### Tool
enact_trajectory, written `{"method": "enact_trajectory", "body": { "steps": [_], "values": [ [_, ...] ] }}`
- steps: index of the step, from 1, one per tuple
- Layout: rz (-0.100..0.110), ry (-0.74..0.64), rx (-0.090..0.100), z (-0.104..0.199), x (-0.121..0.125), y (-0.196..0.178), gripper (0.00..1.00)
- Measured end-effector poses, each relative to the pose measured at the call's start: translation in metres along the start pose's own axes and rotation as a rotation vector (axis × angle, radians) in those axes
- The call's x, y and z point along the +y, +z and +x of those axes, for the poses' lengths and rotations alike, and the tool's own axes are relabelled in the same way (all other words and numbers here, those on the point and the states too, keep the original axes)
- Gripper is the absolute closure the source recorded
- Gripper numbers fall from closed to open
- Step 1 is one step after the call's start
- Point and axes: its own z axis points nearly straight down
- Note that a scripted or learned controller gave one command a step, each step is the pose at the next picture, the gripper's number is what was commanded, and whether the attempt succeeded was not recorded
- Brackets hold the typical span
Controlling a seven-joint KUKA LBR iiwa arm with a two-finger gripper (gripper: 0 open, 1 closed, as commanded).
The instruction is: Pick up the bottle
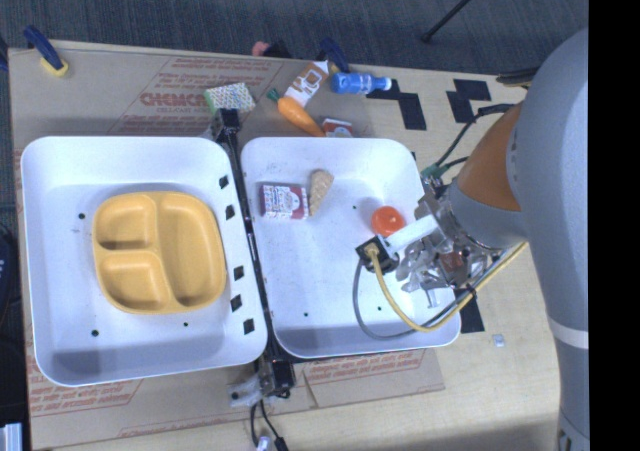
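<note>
Gripper (425, 274): low over the lower right corner of the right bin (300, 319), at the end of the grey arm (560, 139) with its orange band (495, 169); whether it is open or closed cannot be told, and nothing is seen held in it.
Bottle (358, 84): blue, lying on its side on the cardboard (150, 89) beyond the bin's far rim, well apart from the gripper and up-left of it.
Cable: a yellow hose (395, 307) and a dark wire loop out from the gripper's left side and curve under it, over the bin floor.
Orange ball (388, 220): just above and left of the gripper, on the bin floor.
Red packet (283, 200): farther left of the gripper, toward the bin's far left part.
Tan cone-shaped piece (319, 189): just beside the red packet, on the side nearer the gripper.
Carrot-like toy (299, 115): outside the bin on the cardboard, left of the bottle.
Left bin (60, 169): well apart from the gripper, far to its left.
Yellow divided tray (160, 251): lies in the left bin's middle.
</note>
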Motion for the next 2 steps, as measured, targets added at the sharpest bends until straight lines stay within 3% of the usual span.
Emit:
{"method": "enact_trajectory", "body": {
  "steps": [1,2],
  "values": [
    [-0.002,-0.007,0.003,0.005,-0.020,-0.019,1.00],
    [-0.002,0.000,0.002,-0.001,0.005,-0.011,1.00]
  ]
}}
